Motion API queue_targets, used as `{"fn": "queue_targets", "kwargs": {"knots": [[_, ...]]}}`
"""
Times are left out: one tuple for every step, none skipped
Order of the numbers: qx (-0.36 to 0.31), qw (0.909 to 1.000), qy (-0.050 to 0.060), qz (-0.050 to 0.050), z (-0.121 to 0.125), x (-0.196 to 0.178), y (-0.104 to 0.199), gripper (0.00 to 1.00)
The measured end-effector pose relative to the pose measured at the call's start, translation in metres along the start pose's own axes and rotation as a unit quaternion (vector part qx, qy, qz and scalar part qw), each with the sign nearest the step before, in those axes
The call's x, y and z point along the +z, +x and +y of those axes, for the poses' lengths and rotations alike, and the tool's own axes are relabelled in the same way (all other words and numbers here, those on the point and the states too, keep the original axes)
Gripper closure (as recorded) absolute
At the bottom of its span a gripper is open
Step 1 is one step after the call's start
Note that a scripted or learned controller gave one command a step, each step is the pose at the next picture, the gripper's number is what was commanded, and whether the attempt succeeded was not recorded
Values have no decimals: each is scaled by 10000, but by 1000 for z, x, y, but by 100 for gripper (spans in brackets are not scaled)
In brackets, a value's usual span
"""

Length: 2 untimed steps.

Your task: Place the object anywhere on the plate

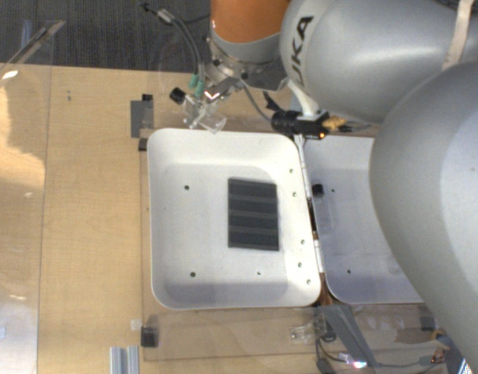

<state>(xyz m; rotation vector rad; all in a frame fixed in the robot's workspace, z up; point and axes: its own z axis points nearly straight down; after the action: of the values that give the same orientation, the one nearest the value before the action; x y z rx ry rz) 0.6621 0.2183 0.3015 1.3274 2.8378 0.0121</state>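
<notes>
A dark grey ribbed rectangular object [253, 213] lies flat in the middle of the left white bin [170, 209]. My gripper [202, 109] hangs past the far rim of that bin, near its back left corner, well away from the dark object. Cables and small green parts surround the gripper below the orange band [243, 6]. Nothing is seen held in it. The grey arm [395, 61] covers the upper right of the view.
The right white bin [348, 232] sits beside the left one, with the arm hiding most of it. A small dark piece [318, 189] lies near its left wall. Black clamps [144, 115] stand on the wooden bench [75, 232] at the bin corners.
</notes>
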Motion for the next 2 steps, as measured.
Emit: {"fn": "queue_targets", "kwargs": {"knots": [[-1098, 9940, 32, 23, -49, 56, 53, 100], [192, 9998, -9, -5, -44, -137, 10, 100]]}}
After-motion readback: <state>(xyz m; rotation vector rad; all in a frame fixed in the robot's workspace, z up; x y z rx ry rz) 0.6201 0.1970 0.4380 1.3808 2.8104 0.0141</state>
